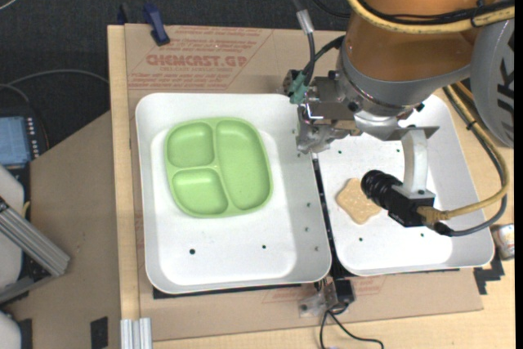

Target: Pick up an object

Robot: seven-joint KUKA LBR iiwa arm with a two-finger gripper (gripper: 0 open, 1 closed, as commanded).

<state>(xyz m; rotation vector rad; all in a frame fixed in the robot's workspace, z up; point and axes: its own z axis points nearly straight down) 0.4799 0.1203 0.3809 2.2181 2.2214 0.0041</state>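
A tan, toast-shaped piece (355,201) lies flat in the right bin (458,245), near its left wall and toward the front. My gripper (315,131) hangs below the big orange wrist band, over the far left part of the right bin, close to the wall between the two bins. It is behind the tan piece and apart from it. The wrist hides most of the gripper and the back of the right bin. A green divided plate (219,167) with three compartments rests in the left bin (245,257).
The two white bins sit side by side on a cardboard sheet (196,53). A blue clip (155,22) lies at the sheet's far left corner. Cables run behind the bench and along its front edge.
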